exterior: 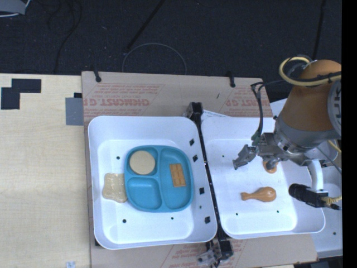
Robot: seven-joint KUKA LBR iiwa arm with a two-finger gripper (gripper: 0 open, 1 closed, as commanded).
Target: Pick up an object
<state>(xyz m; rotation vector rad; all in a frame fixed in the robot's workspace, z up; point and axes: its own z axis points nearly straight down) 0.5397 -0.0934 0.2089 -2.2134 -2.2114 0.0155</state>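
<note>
The drumstick (pixel 259 195) lies crosswise near the right bin's (pixel 234 219) front edge, just frontward of the empty, spread gripper (pixel 244 158).

bench (pixel 39 172), cardboard sheet (pixel 145 94), two white bins (pixel 106 216)

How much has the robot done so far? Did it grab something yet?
Not yet. Nothing looks picked up: the drumstick-shaped toy lies on the floor of the right bin. The claw hovers above and to its left, in the same bin. Left to do: reach a thing, grip it and lift it.
</note>
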